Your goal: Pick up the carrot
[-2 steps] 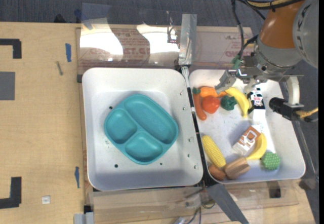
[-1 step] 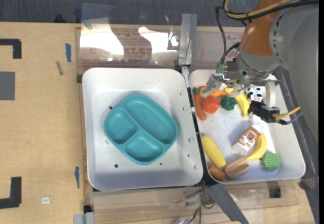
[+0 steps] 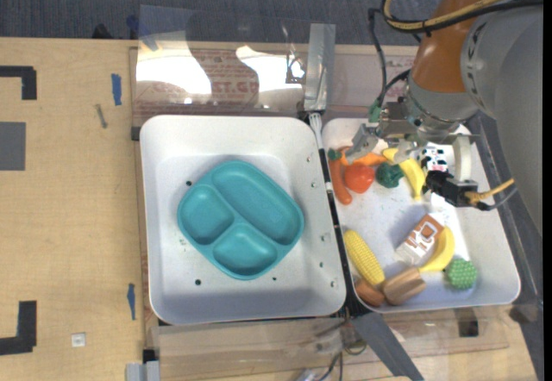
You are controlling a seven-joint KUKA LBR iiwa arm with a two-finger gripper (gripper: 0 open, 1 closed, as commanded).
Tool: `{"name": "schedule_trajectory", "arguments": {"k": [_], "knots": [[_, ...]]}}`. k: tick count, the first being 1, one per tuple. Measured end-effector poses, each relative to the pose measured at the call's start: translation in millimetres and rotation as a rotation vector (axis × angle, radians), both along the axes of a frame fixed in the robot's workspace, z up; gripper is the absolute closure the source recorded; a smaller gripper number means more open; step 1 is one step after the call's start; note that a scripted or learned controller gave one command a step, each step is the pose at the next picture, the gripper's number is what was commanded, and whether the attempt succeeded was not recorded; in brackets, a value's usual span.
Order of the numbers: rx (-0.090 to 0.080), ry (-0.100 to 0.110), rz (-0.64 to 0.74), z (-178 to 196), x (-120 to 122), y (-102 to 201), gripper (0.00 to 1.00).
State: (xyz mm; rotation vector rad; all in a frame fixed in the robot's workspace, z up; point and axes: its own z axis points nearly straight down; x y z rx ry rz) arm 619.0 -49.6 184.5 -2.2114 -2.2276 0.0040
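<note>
**Carrot crowded at the far end of the right bin**

Nearest, a bumpy yellow corn cob (image 3: 363, 256), a brown bread roll (image 3: 403, 285) and a knobbly green piece (image 3: 461, 274) lie in the right bin (image 3: 504, 284). The left bin (image 3: 164, 224) holds a smooth teal divided plate (image 3: 241, 217). Farther, the carrot (image 3: 339, 182) lies against the bin's left wall, beside a round orange-red fruit (image 3: 358, 177). It looks like light, rigid, slick plastic; its tapered middle seems the best hold. The gripper (image 3: 369, 140) hovers just beyond; its finger spread I cannot tell.
</note>
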Motion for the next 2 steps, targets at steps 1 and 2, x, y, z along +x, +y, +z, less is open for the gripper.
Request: {"name": "schedule_trajectory", "arguments": {"k": [1,2], "knots": [[-0.004,0.001,-0.038,-49.8,40.3,-50.2,0.0],[-0.002,-0.009,0.014,-97.2,15.3,-49.9,0.0]]}}
